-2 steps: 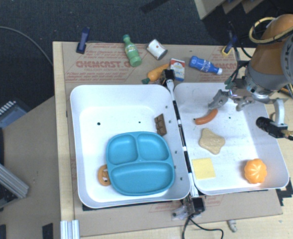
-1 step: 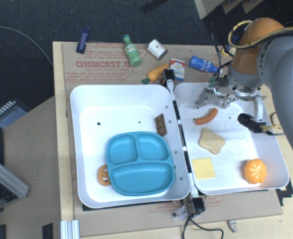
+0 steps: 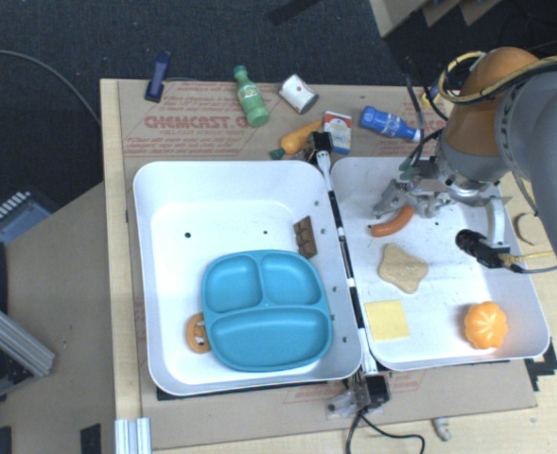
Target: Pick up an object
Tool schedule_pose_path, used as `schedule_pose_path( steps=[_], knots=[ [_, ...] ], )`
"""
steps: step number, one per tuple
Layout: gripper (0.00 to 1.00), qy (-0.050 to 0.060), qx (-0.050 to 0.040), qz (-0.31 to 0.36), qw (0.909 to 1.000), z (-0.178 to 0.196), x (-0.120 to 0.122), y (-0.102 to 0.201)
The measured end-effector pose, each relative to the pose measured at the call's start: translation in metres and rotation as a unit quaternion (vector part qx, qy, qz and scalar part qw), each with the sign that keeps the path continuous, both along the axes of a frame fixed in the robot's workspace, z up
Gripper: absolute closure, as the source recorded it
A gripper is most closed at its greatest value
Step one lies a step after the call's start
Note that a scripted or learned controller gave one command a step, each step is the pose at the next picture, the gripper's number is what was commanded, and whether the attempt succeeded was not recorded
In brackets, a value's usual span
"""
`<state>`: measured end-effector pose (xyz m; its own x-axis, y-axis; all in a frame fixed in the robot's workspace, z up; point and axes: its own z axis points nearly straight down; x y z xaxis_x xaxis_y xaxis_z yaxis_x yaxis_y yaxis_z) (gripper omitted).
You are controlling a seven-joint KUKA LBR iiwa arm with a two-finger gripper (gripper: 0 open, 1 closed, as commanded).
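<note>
**Orange-red sausage under the gripper in the right bin**

Orange-red and slightly curved, a small toy sausage (image 3: 392,221) is seen lying on the floor of the right white plastic bin (image 3: 533,301), near its upper left corner. The grey metal gripper (image 3: 412,197) is positioned directly above it, the tips just beside or touching the sausage; whether the fingers are apart or together cannot be told from this slanted view, and nothing is shown gripped between them.

The step in hand is judged to be the descent onto the sausage. It would be done best if the fingers were set across the short width of the sausage, centred on its middle, and lowered fully to the bin floor before closing, since a rounded piece is easily squeezed out sideways.

A tan bread-shaped piece (image 3: 402,268), a yellow square slice (image 3: 387,319) and an orange round fruit (image 3: 486,324) lie well apart, so little interference is expected
</note>
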<state>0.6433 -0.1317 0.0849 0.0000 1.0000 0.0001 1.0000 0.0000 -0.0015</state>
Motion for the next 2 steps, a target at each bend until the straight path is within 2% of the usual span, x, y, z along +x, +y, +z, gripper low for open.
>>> schedule_pose_path(
  steps=[1, 2],
  knots=[
    [0.0, -0.002, -0.0006, 0.001, 1.0, 0.0, 0.024, -0.003],
    [0.0, 0.0, 0.0002, 0.0, 1.0, 0.0, -0.004, 0.007]
  ],
)
